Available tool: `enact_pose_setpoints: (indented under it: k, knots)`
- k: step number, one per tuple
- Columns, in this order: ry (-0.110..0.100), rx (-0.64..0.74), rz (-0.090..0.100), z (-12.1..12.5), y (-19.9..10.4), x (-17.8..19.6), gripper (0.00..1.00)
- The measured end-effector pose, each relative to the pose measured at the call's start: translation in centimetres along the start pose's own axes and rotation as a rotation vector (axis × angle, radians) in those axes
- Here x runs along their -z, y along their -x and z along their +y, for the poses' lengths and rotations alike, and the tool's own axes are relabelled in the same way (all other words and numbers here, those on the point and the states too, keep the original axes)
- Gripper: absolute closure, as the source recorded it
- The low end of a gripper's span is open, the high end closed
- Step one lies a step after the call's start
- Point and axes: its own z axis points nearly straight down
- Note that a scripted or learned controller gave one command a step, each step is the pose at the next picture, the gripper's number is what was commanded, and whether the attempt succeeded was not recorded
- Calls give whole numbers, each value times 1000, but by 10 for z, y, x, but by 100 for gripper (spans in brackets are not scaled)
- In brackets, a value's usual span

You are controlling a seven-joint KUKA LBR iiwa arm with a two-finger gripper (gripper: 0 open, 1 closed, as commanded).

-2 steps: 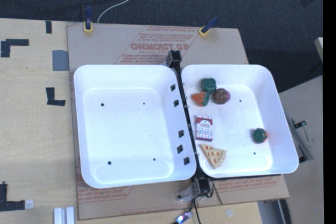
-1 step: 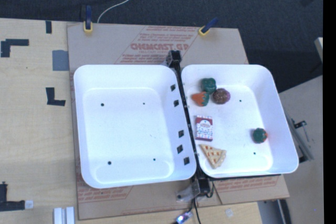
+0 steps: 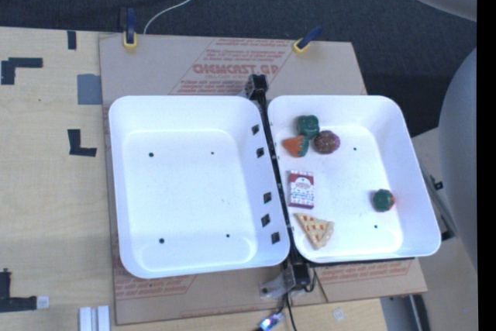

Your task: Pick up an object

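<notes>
A: Where are the objects?

B: All in the right bin (image 3: 403,128). A green block (image 3: 308,124), an orange-red piece (image 3: 295,145) and a dark round item (image 3: 326,142) cluster near its far left. A red packet (image 3: 301,190) and waffle wedge (image 3: 315,230) lie by the divider. A green ball (image 3: 383,200) sits apart. The left bin (image 3: 124,116) is white.

A: And the pincer?

B: I cannot tell its state; grey arm (image 3: 465,136) bulk sits at the right.

A: Risks?

B: Probably catching two clustered pieces, or striking the divider.
</notes>
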Motion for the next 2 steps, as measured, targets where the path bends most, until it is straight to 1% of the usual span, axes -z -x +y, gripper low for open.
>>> enact_pose_setpoints:
  k: [1,2]
  knots:
    - [0,-4,-1,-3,-39,0,100]
    - [0,-4,-2,-2,-38,10,100]
